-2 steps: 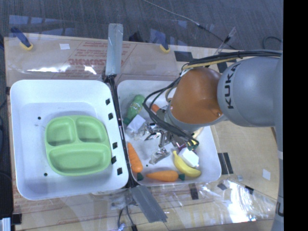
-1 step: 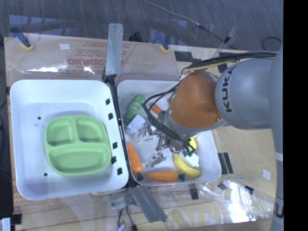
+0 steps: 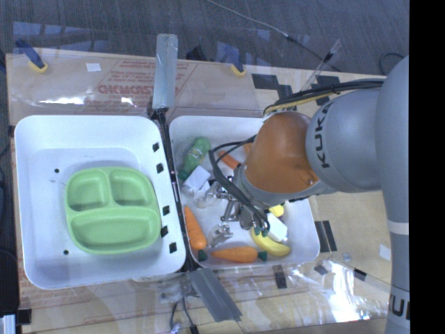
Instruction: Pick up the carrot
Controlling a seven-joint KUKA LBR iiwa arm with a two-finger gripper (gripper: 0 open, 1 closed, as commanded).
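Left bin [image 3: 28,186]: a green moulded divided tray [image 3: 111,209] is sitting inside, smooth plastic. Right bin [image 3: 306,239]: two carrots are lying here, one [image 3: 195,228] angled along the left wall, another [image 3: 235,255] along the front wall, beside a banana [image 3: 271,245]. The gripper [image 3: 222,234] is hanging between them, jaws apparently parted, gripping nothing.

even overhead light, glare on the clear plastic sheet [image 3: 76,82], slightly soft focus.
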